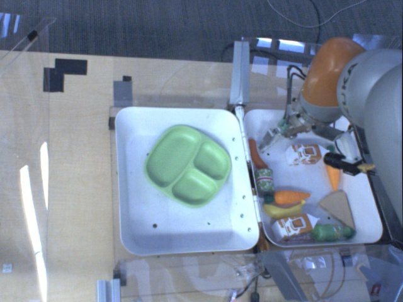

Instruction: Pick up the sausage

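Note:
The sausage [255, 155] is a slim red-brown stick lying along the left wall of the right bin [371, 228], near its far end. My gripper [276, 134] hangs over the far left part of that bin, a little up and to the right of the sausage's far tip. It holds nothing that I can see. The grey arm with its orange band [327, 74] comes in from the upper right.
Near the sausage lie a small can [264, 180], a carrot [291, 197], a banana [282, 211], a snack box [296, 226] and a white packet [306, 155]. A tan wedge [339, 206] and a green item [330, 233] lie further right. The left bin [135, 231] holds a green divided plate [187, 165].

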Available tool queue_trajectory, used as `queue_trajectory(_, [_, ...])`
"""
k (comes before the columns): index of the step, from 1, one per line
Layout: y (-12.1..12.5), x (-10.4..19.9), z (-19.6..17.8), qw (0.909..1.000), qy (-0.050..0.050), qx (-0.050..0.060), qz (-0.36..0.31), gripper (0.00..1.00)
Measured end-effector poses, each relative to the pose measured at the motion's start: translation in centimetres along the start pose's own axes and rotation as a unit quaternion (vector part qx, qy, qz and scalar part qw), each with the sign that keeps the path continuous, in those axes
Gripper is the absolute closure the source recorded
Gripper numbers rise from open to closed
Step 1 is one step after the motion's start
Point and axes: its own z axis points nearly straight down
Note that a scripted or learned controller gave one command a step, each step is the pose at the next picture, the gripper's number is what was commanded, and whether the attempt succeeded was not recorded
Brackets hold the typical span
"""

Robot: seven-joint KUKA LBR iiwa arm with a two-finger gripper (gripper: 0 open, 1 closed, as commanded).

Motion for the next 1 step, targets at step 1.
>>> queue_trajectory(1, [-1.95,0.77,-0.07,0.9998,0.000,-0.001,0.017,0.00])
